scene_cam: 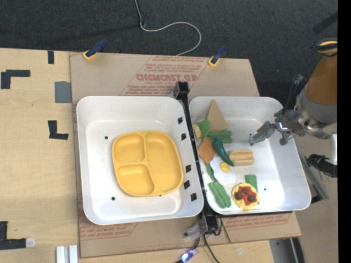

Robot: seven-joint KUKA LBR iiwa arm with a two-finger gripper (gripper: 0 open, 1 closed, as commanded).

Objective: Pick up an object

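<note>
The right bin [285, 199] holds toy foods: a tan wedge [216, 116], a green leafy piece [203, 128], an orange piece [206, 150], a dark green pepper [221, 146], a beige roll [242, 158], a fried egg [224, 168], a green pod [220, 193], a small pizza [245, 195] and a green block [251, 180]. My gripper [272, 136] hangs over the bin's right half, above and to the right of the roll. It is open, with nothing between its fingers.
The left bin [90, 119] holds a yellow divided plate [147, 163]. Black clips [181, 89] join the bins along the middle wall. A white cable [164, 26] lies on the dark floor behind the bench.
</note>
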